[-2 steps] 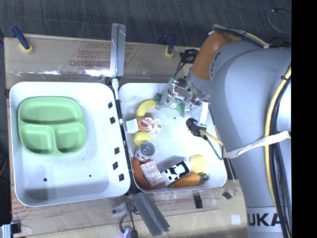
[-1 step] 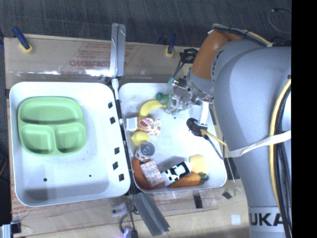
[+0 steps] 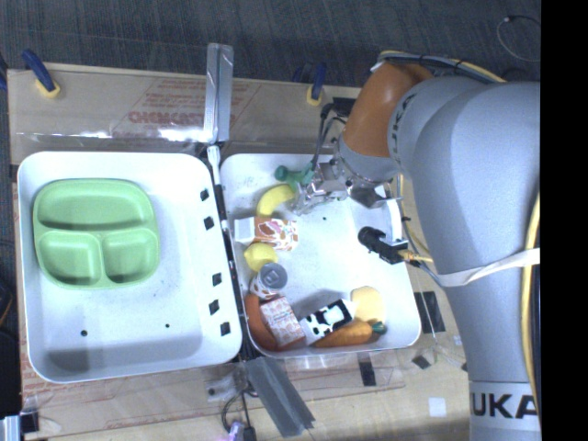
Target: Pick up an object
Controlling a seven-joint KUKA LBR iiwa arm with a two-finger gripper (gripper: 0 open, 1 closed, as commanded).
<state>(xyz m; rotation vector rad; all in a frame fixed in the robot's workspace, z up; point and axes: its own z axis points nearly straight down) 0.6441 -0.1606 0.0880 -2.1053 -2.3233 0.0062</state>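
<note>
Readable only in part — white letters "UKA" low on the grey arm; faint red print on the bench board, illegible.

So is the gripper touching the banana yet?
Cannot tell. In the camera view the gripper sits right at the banana's upper right end, but the slanted angle and blur hide any gap or contact.
</note>
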